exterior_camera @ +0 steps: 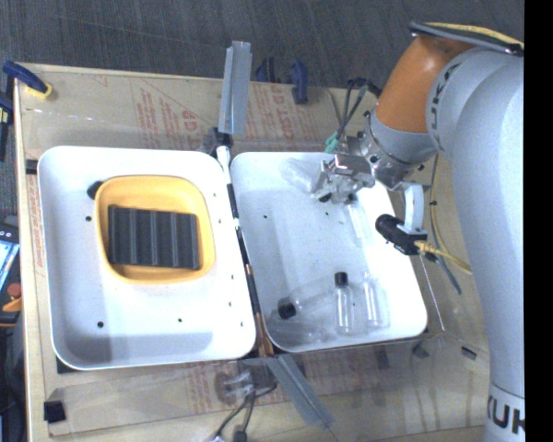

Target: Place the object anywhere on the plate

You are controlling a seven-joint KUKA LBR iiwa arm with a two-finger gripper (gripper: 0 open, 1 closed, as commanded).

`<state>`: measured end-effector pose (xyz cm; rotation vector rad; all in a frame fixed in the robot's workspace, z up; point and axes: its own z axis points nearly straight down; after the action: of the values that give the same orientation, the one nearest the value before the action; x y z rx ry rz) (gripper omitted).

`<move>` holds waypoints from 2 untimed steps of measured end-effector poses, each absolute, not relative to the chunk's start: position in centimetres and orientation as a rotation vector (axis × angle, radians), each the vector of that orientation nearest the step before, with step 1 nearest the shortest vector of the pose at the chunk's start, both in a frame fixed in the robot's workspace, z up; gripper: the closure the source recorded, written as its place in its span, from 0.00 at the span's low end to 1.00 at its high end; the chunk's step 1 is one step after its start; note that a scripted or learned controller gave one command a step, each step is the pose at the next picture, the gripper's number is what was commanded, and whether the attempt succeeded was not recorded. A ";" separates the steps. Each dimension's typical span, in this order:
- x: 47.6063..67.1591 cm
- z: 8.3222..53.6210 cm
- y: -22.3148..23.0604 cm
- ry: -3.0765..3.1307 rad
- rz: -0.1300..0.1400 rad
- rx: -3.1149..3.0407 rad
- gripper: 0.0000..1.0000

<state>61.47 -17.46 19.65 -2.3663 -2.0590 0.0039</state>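
Bench (120, 99): wooden board with printed tape along its edges, bearing two shallow white bins side by side; blue clamps at the far edge and far-left corner.

Left bin (64, 325): holds a yellow plate (155, 191) with rounded corners and a dark ribbed centre, set toward the far half of the bin. Bare white floor runs along the near side and the left wall; the near strip is the widest open room in this bin.

Right bin (272, 238): left and middle floor bare, giving open room between the dividing wall and the items. Contents lie along the near edge: a clear plastic bottle with a black cap (304, 302) lying on its side near the near-left corner, and just beside it to the right a clear bottle-like object with a black cap (348, 304), the cap pointing to the far side; its exact form is hard to tell against the white. Both are well apart from the plate, in the other bin.

Arm (479, 182): grey with orange band, entering from the right and covering the right bin's right wall.

Gripper (336, 184): low over the far-right part of the right bin, close to the far wall, with something translucent just beside it that cannot be identified. Whether the fingers are apart or together cannot be told; nothing is seen clamped between them
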 end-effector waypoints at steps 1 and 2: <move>62.5 19.3 -5.6 -2.050 0.008 -2.374 1.00; 62.2 23.0 -0.8 -2.268 0.003 -2.172 1.00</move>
<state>62.20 -0.84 23.00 -2.1722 -2.2676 0.0033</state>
